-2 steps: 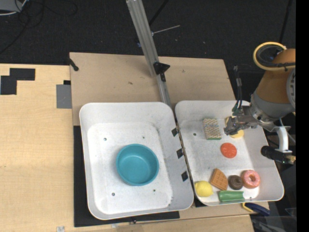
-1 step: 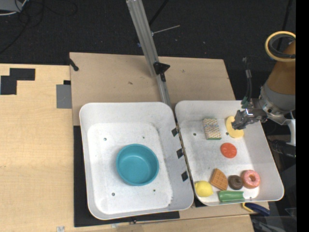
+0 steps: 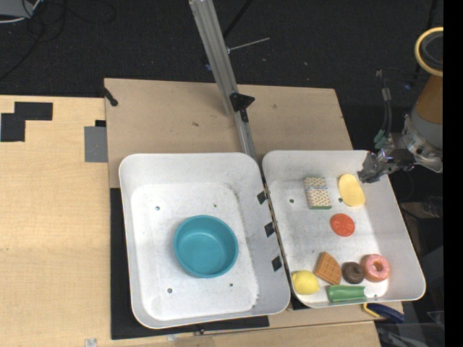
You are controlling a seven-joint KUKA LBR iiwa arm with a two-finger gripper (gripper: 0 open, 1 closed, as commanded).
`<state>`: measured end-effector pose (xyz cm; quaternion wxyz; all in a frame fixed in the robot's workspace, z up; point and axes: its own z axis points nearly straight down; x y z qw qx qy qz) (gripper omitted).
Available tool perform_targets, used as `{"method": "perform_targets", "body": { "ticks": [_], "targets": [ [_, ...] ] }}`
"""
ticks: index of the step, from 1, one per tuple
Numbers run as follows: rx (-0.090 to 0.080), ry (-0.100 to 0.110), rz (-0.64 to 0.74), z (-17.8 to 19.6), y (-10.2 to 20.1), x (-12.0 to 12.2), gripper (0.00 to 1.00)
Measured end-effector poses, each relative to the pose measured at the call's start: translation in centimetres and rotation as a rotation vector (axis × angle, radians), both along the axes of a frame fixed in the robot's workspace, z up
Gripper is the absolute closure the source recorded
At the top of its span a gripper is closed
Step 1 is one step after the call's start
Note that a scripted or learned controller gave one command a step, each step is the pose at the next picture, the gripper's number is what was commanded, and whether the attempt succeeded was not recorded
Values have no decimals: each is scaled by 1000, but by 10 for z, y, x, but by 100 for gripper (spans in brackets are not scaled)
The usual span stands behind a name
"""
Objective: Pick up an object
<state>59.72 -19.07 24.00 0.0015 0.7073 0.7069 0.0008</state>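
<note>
The right bin (image 3: 289, 172) holds several small items: a speckled block (image 3: 317, 191), a yellow oval piece (image 3: 351, 190), a red round piece (image 3: 343, 225), an orange waffle-like piece (image 3: 328, 267), a yellow lemon (image 3: 305, 282), a brown donut (image 3: 353, 272), a pink donut (image 3: 376, 267) and a green bar (image 3: 345, 293). My gripper (image 3: 374, 166) hangs at the bin's upper right edge, just right of and above the yellow oval piece. Nothing shows between its fingers.
The left bin (image 3: 145, 172) holds a teal bowl (image 3: 206, 246). A metal rail (image 3: 221, 63) slants down from the top to the gap between the bins. Black clips (image 3: 269, 228) sit along the shared edge.
</note>
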Motion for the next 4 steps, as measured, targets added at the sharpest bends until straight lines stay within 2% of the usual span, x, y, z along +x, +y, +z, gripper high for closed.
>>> {"method": "perform_targets", "body": {
  "ticks": [3,4],
  "targets": [
    [2,4,4,12,146,17,100],
    [2,4,5,3,207,19,100]
  ]
}}
